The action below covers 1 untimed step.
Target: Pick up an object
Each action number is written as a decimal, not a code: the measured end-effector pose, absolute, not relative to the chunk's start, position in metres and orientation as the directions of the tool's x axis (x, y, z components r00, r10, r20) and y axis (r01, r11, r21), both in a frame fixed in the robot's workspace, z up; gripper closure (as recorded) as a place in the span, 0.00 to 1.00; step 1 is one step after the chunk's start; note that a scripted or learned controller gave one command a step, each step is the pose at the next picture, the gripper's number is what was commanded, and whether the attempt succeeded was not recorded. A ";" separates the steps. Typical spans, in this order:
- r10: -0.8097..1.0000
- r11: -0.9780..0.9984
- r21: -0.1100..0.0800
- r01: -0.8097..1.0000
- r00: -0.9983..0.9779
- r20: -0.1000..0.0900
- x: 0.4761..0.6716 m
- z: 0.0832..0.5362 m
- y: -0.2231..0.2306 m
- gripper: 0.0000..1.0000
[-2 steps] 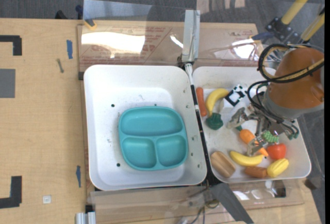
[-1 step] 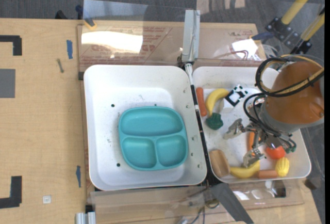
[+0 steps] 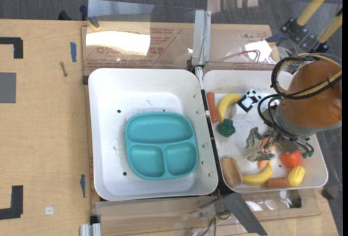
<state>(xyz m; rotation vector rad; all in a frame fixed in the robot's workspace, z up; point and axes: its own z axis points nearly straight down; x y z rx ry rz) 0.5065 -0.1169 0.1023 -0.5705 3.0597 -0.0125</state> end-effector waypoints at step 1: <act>-0.603 0.798 -0.010 -0.603 -0.798 -0.011 0.508 0.090 -0.182 1.00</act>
